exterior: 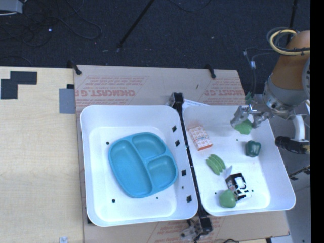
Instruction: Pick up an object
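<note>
A: What did the room look like, biggest thing first?

B: A dark carpeted floor (152,24) ran behind everything, with black cables (71,24) trailing over it. Nearer lay a pale wooden bench top (35,176), and on it a brown cardboard sheet (142,87) printed with reversed red lettering. Take the right bin (276,186) as the landmark: the cardboard lay under it and reached past it toward the floor.

A: And on the cardboard?

B: Two shallow white bins. The left bin (96,135) sat just beside the right bin, with black clips (183,173) along the shared edge. In the left bin lay a blue divided plate (143,163) with three compartments.

A: The arm?

B: The grey arm (288,82), with its orange band, hung above the right bin's far right corner. Its gripper (244,121) was over that bin's far side, and its fingers were clamped on a small pale green object (244,127).

A: What else was in the right bin?

B: An orange-and-white packet (200,137) near its left wall. A ridged green piece (215,164) lay at its middle. A dark green toy pepper (252,148) sat toward its right wall. A rounded green fruit (228,199) rested near its front edge, touching a black-and-white item (238,181).
</note>
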Tool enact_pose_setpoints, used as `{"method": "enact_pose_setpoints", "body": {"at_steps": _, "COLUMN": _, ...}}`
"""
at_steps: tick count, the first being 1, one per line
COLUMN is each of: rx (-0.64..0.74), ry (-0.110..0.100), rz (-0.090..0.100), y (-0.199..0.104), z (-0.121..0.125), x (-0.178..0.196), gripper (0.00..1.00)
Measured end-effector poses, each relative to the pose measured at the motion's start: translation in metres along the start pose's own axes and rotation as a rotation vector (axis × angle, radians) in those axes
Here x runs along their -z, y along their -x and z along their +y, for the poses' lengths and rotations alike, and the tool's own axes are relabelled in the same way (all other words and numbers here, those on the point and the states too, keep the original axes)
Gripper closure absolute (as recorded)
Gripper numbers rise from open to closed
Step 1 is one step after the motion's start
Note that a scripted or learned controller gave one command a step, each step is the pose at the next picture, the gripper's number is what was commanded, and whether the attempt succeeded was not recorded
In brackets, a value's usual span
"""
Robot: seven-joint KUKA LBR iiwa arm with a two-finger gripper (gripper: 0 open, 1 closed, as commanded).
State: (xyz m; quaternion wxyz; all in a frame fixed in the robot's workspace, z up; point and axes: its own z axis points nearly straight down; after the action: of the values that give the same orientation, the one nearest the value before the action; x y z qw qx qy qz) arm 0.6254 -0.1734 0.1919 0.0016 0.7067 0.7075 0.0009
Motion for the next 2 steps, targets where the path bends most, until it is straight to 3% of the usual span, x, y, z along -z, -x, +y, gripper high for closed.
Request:
{"method": "enact_pose_setpoints", "body": {"at_steps": 1, "rx": 0.0, "ry": -0.002, "rz": 0.001, "y": 0.001, "z": 0.0, "x": 0.027, "gripper": 1.0}}
{"method": "enact_pose_setpoints", "body": {"at_steps": 2, "rx": 0.002, "ry": -0.008, "rz": 0.004, "y": -0.048, "z": -0.017, "x": 0.026, "gripper": 1.0}}
